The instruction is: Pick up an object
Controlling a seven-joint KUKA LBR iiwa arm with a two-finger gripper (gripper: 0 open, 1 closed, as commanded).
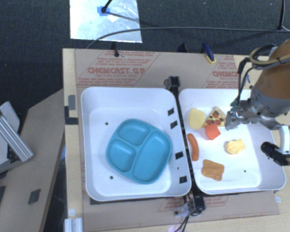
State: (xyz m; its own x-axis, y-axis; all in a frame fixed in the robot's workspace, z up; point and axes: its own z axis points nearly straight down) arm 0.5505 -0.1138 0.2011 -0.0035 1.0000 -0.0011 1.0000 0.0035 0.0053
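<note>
Two white bins sit side by side on the bench. The left bin (94,110) holds a blue plate (138,150) with three compartments, lying slightly turned, a little below the middle of the bin.

The right bin (270,178) holds the toy food. A yellow wedge (197,118) lies near its upper left corner. Just right of that is a pizza slice (216,115), and touching it below is a red-orange block (212,131). A sausage (193,147) lies along the left wall, next to the divider between the bins. A ridged yellow chip (235,146) lies near the middle of the bin, and a brown nugget (212,169) sits lower down, towards the front wall.

The arm (275,81) comes in from the right, its orange band above the grey wrist. The gripper (232,119) is down inside the right bin, just right of the pizza slice and the block, and above the chip. From here I cannot tell how it stands, nor whether it touches the pizza slice; nothing appears between its tips.

A black bracket (275,152) sticks out over the bin's right side. Behind the bench, a silver sheet (104,13) lies on the dark floor.
</note>
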